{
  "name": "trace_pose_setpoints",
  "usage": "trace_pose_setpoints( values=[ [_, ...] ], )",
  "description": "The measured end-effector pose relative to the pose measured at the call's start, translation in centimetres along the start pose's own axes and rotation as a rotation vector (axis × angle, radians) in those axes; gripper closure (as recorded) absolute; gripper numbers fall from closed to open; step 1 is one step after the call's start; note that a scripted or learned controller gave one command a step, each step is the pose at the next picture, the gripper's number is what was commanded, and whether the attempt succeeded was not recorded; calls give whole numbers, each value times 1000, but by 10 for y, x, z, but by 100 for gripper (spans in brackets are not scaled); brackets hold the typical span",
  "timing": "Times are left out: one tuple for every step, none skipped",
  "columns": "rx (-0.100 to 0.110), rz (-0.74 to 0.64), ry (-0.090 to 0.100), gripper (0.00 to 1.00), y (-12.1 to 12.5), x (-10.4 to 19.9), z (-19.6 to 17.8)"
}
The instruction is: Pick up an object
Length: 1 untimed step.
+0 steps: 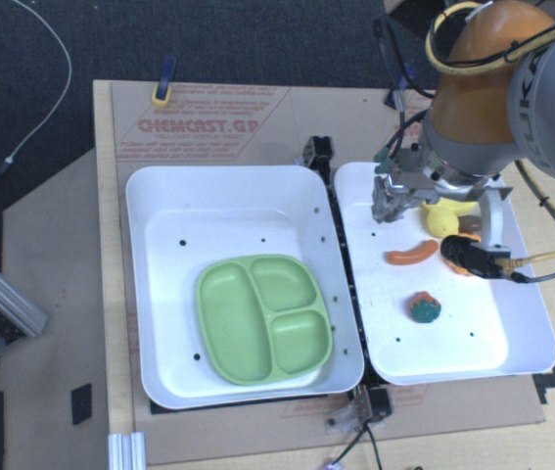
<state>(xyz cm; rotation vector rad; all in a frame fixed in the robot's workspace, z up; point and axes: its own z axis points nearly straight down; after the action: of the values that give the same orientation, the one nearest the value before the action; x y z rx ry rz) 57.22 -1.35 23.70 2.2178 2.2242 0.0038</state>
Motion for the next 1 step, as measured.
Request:
trace_pose_setpoints(
  values=[
    [0,-2,0,100,7,47,-1]
  ],
)
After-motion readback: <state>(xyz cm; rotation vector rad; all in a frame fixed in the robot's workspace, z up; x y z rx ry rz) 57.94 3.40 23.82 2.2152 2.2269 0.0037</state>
